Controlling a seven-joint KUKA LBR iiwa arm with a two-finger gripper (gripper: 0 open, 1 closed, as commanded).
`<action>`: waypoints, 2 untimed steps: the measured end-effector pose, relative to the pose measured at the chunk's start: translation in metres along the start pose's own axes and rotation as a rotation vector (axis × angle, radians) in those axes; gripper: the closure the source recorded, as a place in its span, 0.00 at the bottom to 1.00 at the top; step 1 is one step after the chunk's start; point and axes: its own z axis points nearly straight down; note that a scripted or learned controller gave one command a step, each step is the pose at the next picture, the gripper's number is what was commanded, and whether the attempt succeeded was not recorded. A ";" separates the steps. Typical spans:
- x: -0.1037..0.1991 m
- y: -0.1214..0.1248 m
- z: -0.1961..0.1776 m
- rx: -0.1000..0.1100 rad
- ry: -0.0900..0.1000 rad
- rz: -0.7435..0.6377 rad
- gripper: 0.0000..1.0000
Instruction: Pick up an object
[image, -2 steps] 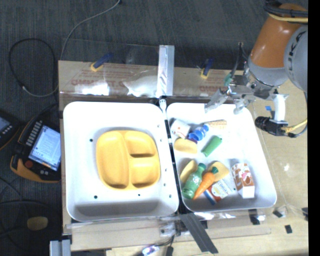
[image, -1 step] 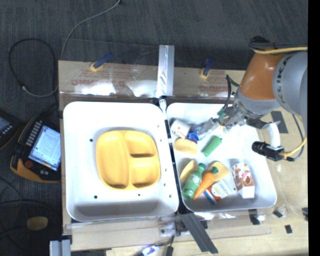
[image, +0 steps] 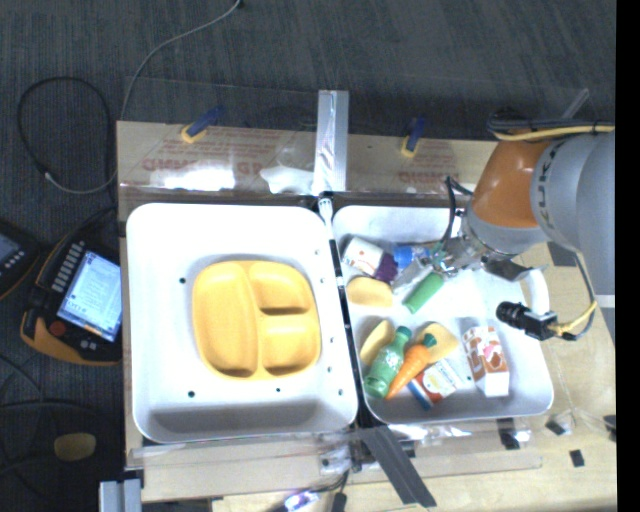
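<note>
Grey-and-orange arm (image: 540, 195) reaching in over the right bin (image: 535, 395), hand (image: 443, 258) low near its far edge, just above a green cylinder (image: 424, 291); grip state impossible to tell. Nearby in the same bin: green bottle (image: 386, 362), carrot (image: 412, 366), small carton (image: 486, 357). In the left bin (image: 160, 400) on the counter, a yellow divided tray (image: 256, 317).

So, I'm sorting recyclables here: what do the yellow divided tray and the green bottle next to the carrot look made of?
The yellow divided tray looks like moulded plastic: one uniform colour, rounded compartment edges, a soft sheen. The green bottle also looks plastic, probably toy food, with a glossy body and a pale label band. Neither can be confirmed from above.
</note>
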 end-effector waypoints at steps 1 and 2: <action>0.000 0.001 -0.011 -0.004 0.001 0.001 1.00; 0.052 0.062 -0.093 0.011 0.003 0.127 1.00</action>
